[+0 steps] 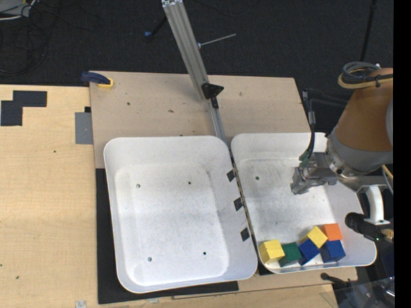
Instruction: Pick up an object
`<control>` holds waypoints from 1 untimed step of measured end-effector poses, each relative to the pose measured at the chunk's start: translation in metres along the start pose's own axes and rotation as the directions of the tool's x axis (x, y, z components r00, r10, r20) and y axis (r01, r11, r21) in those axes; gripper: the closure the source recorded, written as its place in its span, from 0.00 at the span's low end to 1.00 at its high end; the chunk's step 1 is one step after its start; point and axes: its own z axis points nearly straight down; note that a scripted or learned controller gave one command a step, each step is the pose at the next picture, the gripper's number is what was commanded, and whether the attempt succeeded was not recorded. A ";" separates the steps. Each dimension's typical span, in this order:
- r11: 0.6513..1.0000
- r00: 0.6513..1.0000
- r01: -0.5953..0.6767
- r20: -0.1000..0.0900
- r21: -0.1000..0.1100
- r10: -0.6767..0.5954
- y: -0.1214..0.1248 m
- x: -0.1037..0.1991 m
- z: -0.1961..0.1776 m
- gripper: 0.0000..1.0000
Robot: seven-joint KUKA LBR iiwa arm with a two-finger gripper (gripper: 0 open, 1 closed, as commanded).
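The counter (257, 101) is a tan board set beside a lighter wooden surface (38, 191) carrying black and grey patches. Dark carpeted floor (270, 24) lies beyond it, with cables (16, 5) at upper left. An aluminium strut (187, 43) rises at a slant.

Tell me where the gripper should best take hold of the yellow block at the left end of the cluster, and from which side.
Probably from straight above, closing across the near and far faces of the leftmost yellow block. Its left face looks free, but the green block presses against its right side and the right bin's rim runs just in front, so a sideways approach looks cramped. The gripper hangs over bare bin floor farther back.
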 end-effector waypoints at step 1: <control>1.000 1.000 0.005 -0.001 0.007 -0.005 0.000 0.001 0.002 1.00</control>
